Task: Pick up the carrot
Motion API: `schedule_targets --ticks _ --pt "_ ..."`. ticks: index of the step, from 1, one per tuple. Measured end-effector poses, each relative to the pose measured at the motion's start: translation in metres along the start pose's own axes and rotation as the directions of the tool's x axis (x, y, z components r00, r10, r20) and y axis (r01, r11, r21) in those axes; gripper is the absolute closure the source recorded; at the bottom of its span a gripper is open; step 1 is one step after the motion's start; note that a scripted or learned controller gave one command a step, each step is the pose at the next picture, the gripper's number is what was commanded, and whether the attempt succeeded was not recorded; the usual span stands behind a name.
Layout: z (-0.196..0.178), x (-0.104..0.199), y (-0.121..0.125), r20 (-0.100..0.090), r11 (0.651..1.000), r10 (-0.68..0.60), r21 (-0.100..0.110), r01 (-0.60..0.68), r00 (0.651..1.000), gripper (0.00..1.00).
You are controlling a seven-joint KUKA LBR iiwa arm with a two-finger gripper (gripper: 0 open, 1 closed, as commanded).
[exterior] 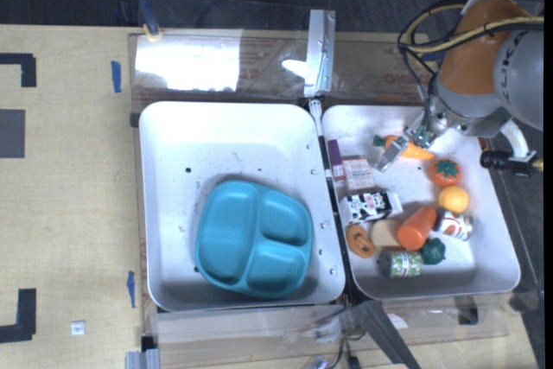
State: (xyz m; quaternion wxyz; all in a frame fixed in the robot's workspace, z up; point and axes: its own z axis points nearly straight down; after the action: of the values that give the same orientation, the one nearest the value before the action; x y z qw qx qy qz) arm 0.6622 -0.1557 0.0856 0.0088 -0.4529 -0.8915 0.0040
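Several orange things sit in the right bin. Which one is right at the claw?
The carrot, a slim orange piece lying at the bin's far side, directly beside the claw. The round orange ball and the orange bottle lie nearer the camera, apart from it.

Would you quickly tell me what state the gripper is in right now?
Gripper: down in the right bin at the carrot; open or shut cannot be told.

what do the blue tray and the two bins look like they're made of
Blue tray: likely moulded plastic, with a smooth satin finish, rounded compartments and soft highlights. Left bin and right bin: probably thin formed plastic, possibly coated metal; matte white with rounded corners and small dark specks.
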Motion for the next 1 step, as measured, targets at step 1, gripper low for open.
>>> schedule_targets --ticks 1 --pt "-0.0127 -0.0025 0.0043 0.017 1.000 -0.001 -0.018 0.001 1.000 1.00"
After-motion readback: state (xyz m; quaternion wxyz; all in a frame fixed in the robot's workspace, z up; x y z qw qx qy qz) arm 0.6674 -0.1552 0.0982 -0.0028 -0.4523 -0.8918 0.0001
